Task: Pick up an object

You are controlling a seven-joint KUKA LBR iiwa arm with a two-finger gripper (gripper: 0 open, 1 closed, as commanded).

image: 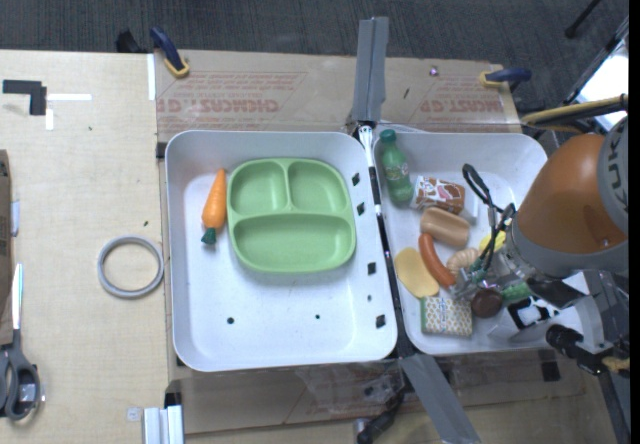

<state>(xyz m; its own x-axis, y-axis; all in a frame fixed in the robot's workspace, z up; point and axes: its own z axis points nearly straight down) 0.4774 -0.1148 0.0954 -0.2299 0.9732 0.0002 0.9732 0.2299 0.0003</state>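
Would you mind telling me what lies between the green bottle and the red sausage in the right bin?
In the camera view, a hot dog bun lies between the green bottle and the red sausage.

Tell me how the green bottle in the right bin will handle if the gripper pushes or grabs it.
The green bottle lies on its side against the right bin's left wall, so a sideways push would probably roll it. It looks like smooth plastic, probably light and possibly slippery. Its rounded body may squirt from the fingers unless gripped across the middle.

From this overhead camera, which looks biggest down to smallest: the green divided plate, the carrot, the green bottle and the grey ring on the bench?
1. Green divided plate, by far the largest.
2. Grey ring.
3 and 4. Carrot and green bottle: they look about alike in size, so I would not rank one over the other.
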